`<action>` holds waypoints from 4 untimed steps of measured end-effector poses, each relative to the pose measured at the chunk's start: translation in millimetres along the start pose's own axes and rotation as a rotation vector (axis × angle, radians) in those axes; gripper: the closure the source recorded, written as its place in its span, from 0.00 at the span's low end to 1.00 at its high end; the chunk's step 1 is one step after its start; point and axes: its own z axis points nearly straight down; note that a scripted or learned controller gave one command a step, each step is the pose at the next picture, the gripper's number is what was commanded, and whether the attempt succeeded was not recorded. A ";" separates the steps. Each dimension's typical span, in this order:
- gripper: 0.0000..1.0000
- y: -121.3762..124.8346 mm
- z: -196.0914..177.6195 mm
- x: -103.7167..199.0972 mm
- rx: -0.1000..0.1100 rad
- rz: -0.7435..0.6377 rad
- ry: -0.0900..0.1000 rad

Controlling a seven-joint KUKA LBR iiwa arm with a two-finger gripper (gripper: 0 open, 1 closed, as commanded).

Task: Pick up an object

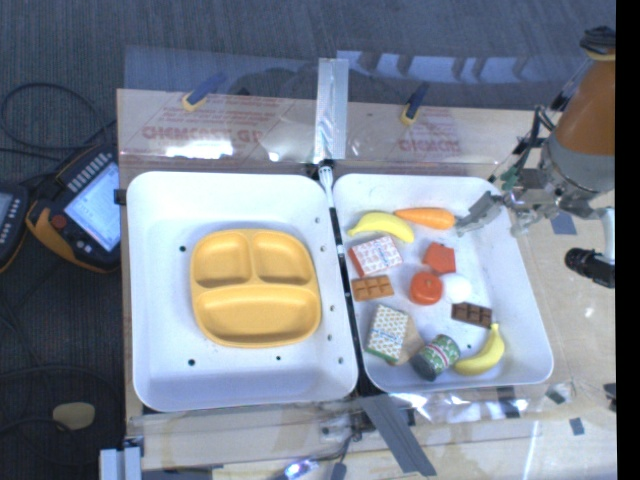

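The right bin [530,298] holds several toy foods: a yellow banana [380,226], an orange carrot [425,217], a red block [439,258], a red tomato [426,287], a white ball [457,288], a brown chocolate bar [471,314], a second banana [482,351], a green can [436,356], a patterned carton [388,332], a brown waffle [372,287] and a pink-printed box [377,256]. My gripper [497,216] hangs over the bin's upper right corner, just right of the carrot's tip. Its fingers are spread, with nothing between them.
The left bin [150,298] carries a yellow divided plate [256,286]. A handheld pendant [85,213] with cables lies off the bench at the left. Clear plastic sheeting and blue clips [205,90] run along the bench's back edge.
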 end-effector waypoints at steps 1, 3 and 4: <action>0.00 50.5 -36.4 -15.8 0.000 0.259 -0.004; 0.00 11.8 117.2 9.3 -0.002 -0.095 0.000; 1.00 11.2 112.1 8.7 0.003 -0.095 0.002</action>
